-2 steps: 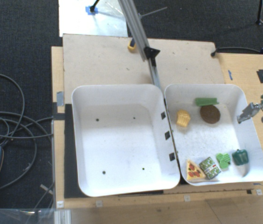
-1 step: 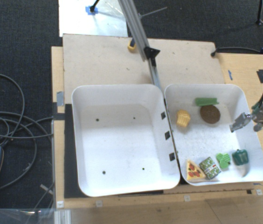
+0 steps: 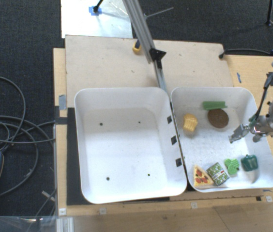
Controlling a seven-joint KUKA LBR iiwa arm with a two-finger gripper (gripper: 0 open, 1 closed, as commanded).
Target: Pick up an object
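Nearest the lens, along the right bin's [image 3: 209, 94] front edge, lie a pizza-slice toy [image 3: 202, 177], a green patterned block [image 3: 218, 173], a light green piece [image 3: 232, 166] and a dark green pepper [image 3: 249, 163]. From the gripper [image 3: 238, 134] outward: it hovers over bare floor, nothing between its fingers, though whether they are parted I cannot tell. Just below it sits the pepper group; up and to its left the brown disc [image 3: 218, 118] touches a green bar [image 3: 214, 105]; farther left stands a yellow corn piece [image 3: 190, 123]. Descending here likely grabs nothing, and the crowded front cluster invites a glancing, slipping grasp.
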